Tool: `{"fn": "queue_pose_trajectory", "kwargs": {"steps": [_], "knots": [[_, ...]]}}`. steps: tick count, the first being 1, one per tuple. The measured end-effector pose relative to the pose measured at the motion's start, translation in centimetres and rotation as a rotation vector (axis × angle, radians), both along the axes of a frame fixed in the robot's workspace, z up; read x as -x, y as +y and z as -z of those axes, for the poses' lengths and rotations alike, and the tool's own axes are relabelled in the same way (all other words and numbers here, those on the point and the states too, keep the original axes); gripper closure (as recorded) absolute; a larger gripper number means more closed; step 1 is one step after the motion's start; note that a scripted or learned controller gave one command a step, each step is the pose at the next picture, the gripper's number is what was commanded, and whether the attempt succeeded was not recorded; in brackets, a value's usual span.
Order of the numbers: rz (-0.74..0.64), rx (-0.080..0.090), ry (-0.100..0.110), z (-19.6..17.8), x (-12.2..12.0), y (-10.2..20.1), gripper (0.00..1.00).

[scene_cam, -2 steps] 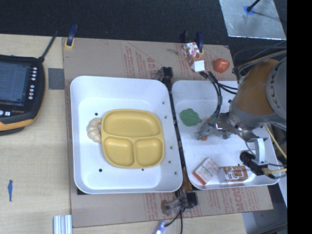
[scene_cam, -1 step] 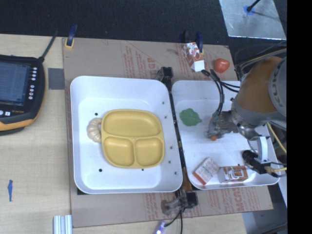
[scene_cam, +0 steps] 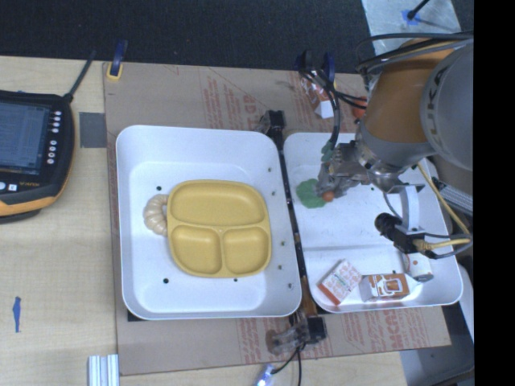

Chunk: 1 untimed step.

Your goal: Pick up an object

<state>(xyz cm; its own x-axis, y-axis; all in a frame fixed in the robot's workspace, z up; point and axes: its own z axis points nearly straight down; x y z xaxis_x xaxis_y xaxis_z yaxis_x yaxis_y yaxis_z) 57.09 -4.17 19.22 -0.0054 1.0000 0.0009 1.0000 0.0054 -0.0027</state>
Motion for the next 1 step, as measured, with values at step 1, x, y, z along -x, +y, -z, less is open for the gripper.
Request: {"fn": "queue_pose_trajectory", "kwargs": {"steps": [1], "knots": [[0.001, 0.0, 0.001, -3.31, 2.34, 5.18, 1.0]]}}
